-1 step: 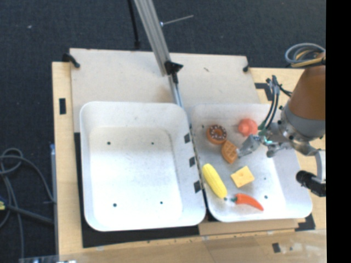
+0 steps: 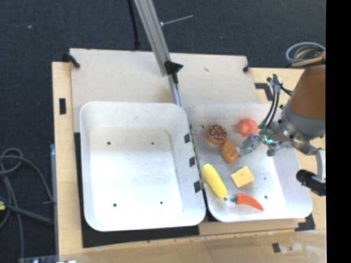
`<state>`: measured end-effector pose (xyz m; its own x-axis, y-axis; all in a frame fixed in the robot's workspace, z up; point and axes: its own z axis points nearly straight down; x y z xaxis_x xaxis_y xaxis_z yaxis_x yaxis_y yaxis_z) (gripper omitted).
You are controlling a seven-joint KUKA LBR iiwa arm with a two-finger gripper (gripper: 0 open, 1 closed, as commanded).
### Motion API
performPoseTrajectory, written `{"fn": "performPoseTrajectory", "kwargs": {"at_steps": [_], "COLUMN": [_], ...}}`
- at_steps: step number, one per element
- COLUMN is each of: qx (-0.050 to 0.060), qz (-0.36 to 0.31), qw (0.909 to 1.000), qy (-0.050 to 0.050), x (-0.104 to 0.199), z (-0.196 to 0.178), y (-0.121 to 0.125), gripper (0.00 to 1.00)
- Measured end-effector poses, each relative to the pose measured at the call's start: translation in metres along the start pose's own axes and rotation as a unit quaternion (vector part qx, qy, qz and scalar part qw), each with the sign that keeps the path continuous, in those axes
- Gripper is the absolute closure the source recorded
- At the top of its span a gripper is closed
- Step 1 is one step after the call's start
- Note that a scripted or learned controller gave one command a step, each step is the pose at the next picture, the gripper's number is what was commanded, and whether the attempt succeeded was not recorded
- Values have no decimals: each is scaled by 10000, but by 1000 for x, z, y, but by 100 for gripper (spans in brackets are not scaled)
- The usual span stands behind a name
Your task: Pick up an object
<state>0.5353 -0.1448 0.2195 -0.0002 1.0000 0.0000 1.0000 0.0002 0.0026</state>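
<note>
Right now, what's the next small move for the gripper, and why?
Probably a short drop and shift left onto the brown pastry piece. The gripper sits just right of it in the right bin, holding nothing visible. The pink toy and donut crowd close, so keep it small.

You find no text, label, brand, number or sign that can be read anywhere on the bench or bins.

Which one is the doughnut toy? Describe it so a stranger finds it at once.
Start at the right-hand white bin, the one the arm reaches over. Near its upper left corner lies the doughnut, above the brown waffle-like piece. It is the only round, ring-shaped toy, brown with pinkish speckles.
</note>
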Motion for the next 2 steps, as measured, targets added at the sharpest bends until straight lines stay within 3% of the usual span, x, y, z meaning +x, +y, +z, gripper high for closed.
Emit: {"fn": "performPoseTrajectory", "kwargs": {"at_steps": [2], "qx": [35], "qz": [18], "qw": [10000], "qy": [-6], "x": [-4], "z": [105], "y": [3], "gripper": [0]}}
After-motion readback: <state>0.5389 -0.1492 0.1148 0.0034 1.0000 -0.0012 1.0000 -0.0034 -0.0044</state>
